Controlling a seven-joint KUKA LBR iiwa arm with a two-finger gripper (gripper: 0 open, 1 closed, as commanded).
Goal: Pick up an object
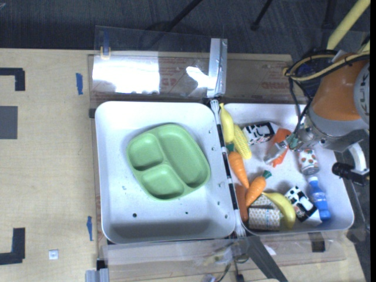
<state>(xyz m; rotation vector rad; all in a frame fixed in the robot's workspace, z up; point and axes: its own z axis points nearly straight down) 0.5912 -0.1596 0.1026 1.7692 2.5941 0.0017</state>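
End effector [294, 143] hung low over the right bin [346, 216], grip state impossible to tell. Risk: packed toys just beside the orange piece [280, 138] (can [308, 161] especially) could foul any pick.

The scene is lit evenly and quite brightly from above. A strong white glare lies on the clear plastic sheet [154, 69] behind the left bin [111, 157], and it washes out what is under it. The white floor of this bin looks a little overexposed, with soft grey shadows along its inner walls and under the green divided plate [168, 160]. The small things in the right bin [341, 216] throw short, weak shadows. The picture is slightly soft and grainy; the arm [343, 98] at the right looks blurred. The dark carpet [117, 4] at the top stays dim.
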